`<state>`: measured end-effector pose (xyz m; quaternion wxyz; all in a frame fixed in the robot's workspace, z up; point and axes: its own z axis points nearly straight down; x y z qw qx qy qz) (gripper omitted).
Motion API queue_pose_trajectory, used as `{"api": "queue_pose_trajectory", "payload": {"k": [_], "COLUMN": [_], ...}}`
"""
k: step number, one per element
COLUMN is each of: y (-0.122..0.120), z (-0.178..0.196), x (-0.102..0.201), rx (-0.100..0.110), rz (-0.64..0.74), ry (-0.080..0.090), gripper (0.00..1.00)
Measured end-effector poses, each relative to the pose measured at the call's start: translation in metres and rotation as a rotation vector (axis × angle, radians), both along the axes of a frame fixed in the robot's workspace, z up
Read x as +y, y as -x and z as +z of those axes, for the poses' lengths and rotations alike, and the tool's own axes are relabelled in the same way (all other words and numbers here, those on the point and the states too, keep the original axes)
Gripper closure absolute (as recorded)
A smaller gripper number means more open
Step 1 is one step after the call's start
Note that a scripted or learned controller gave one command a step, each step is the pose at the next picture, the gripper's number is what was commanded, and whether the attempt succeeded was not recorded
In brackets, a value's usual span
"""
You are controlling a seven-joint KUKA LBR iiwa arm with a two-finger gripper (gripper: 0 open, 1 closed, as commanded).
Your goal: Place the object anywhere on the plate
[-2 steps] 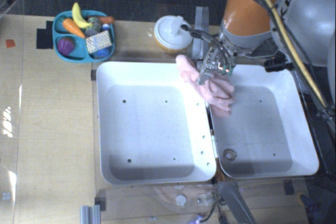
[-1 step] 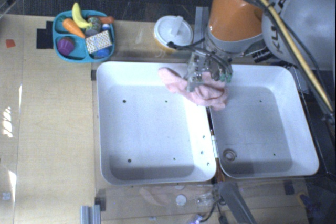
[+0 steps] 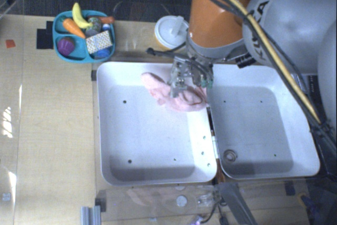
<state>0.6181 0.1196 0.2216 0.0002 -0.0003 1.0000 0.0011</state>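
Observation:
A soft pink object (image 3: 160,89) lies in the far right corner of the left bin (image 3: 131,139). My gripper (image 3: 187,84) hangs directly over the pink object's right end and hides part of it; I cannot make out whether it touches it. The blue divided plate (image 3: 62,55) sits on the bench beyond the left bin's far left corner, well left of the gripper. It carries several toy foods, among them a banana (image 3: 80,16) and a carrot (image 3: 73,28).
A white lidded cup (image 3: 169,31) stands just behind the bins, close to the orange wrist band (image 3: 216,13). A small metal ring (image 3: 229,155) lies near the front left of the right bin (image 3: 263,129). The arm covers the upper right.

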Motion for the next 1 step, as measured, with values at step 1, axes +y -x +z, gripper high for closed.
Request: {"api": "queue_pose_trajectory", "payload": {"k": [1], "y": [-0.0002], "z": [0.0003], "x": [-0.0003], "rx": [-0.001], "rz": [-0.001], "ry": [0.000], "gripper": [0.00]}}
